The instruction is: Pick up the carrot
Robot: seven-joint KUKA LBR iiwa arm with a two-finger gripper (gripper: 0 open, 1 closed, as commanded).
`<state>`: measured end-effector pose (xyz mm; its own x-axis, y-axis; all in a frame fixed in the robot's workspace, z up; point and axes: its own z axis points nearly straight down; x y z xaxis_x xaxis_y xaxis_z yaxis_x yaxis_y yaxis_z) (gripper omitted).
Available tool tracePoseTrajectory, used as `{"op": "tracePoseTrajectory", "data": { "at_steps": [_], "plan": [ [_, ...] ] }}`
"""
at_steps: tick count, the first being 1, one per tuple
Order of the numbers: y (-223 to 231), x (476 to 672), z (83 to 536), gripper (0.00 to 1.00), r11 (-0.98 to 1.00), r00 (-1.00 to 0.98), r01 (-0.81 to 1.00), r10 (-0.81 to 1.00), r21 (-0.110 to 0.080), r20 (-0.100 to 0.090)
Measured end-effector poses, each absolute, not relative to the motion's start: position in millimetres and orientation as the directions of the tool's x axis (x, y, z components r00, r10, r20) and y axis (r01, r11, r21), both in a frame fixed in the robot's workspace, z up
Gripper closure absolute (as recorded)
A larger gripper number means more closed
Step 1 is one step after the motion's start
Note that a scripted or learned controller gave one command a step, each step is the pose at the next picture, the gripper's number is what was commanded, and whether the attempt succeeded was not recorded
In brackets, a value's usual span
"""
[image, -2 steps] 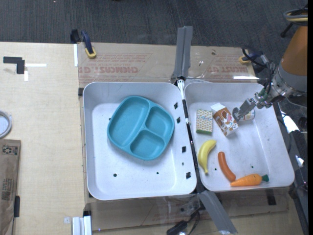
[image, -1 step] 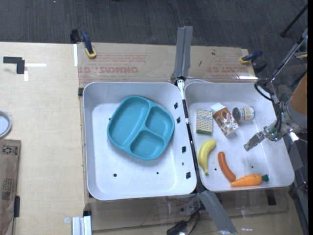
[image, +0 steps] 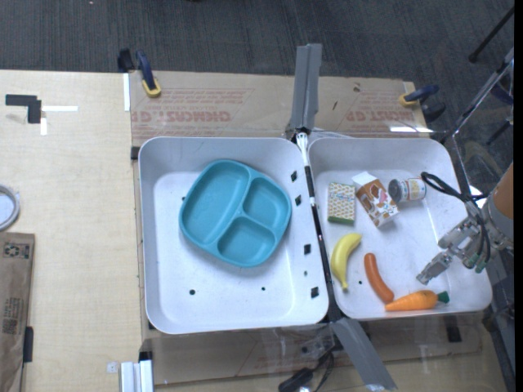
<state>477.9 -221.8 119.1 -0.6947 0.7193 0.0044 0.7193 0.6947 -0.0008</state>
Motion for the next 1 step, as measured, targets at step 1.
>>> {"op": "tracePoseTrajectory", "data": {
  "at_steps": [1],
  "plan": [
    [-212.0,477.5,96.0,0.0,0.737,-0.737,0.676,0.676,-0.001,0.005]
  ]
}}
